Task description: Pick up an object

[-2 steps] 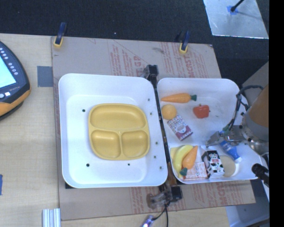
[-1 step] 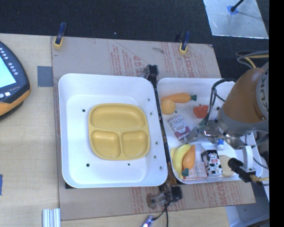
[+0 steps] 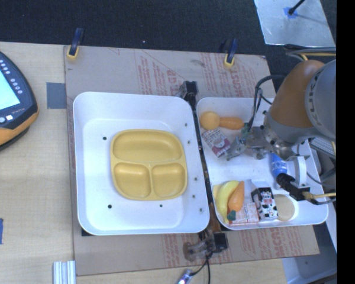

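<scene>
Two white bins sit side by side on the table (image 3: 35, 176); the left bin (image 3: 89, 158) carries a yellow tray (image 3: 148, 163). The arm (image 3: 302, 102) hangs over the right bin (image 3: 257, 108), its gripper (image 3: 239, 148) low beside a packet (image 3: 216, 141); whether the fingers are spread or pinching cannot be told. A banana (image 3: 223, 197) and carrot (image 3: 236, 197) lie at six o'clock, an orange toy (image 3: 219, 121) at twelve. A square, centred descent on the packet looks wisest.
</scene>
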